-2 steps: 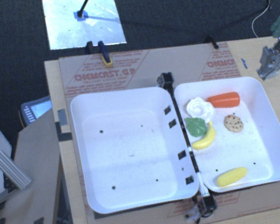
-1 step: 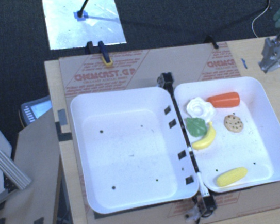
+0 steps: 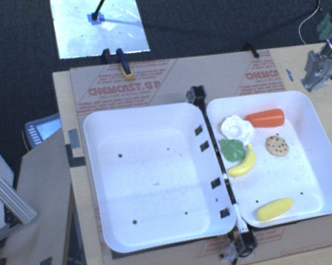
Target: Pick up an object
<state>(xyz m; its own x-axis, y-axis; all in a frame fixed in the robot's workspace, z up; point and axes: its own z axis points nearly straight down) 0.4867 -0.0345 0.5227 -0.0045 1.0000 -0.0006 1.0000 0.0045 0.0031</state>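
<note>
Carrot (image 3: 265, 119), light, rigid and slick plastic by its look, suits a mid-body pinch; whether the gripper (image 3: 318, 75) is spread or closed, I cannot tell.

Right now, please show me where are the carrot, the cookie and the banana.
carrot (image 3: 265, 119), camera view, middle of its orange body.
cookie (image 3: 276, 145), camera view, centre of its brown speckled top.
banana (image 3: 243, 165), camera view, middle of its yellow curve.

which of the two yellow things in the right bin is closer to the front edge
The yellow corn, lying alone near the right bin's front wall. The banana sits farther back, against the green leaf.
</note>
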